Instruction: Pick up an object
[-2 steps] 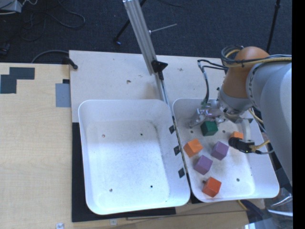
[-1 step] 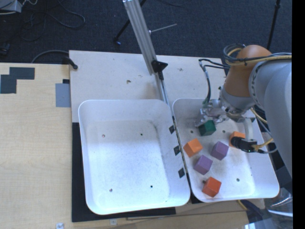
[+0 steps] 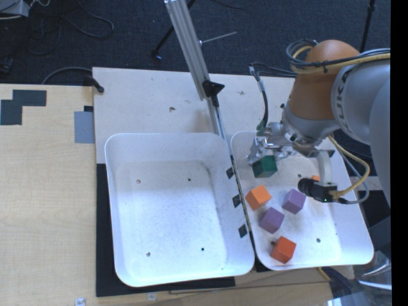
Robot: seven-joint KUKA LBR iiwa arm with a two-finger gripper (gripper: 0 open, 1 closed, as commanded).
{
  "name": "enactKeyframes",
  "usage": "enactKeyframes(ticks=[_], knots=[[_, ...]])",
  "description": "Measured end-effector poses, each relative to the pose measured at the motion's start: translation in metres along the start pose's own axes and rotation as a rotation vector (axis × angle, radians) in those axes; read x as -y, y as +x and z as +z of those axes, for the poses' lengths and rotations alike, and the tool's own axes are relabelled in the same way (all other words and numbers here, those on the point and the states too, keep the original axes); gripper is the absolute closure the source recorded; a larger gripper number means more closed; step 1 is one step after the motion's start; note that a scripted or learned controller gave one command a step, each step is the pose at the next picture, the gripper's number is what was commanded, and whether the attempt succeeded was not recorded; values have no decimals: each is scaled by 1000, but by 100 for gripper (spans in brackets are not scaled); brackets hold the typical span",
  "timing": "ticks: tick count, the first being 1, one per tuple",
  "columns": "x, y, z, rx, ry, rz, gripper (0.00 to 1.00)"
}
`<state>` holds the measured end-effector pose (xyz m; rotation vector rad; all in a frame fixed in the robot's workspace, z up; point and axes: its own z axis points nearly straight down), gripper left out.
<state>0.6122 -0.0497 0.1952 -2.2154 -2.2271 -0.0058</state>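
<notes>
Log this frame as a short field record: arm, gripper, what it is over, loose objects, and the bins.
arm: reaches in from the right, over the right bin
gripper: low in the right bin, right above the green block
grasp: cannot tell whether the green block is held
loose objects in right bin: orange block, two purple blocks, red-orange block
left bin: white, shallow, beside the right bin
</notes>
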Motion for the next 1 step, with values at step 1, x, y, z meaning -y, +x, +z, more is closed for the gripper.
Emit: enactKeyframes(ticks=[1], knots=[[-17,94,-10,-1,4,-2,100]])
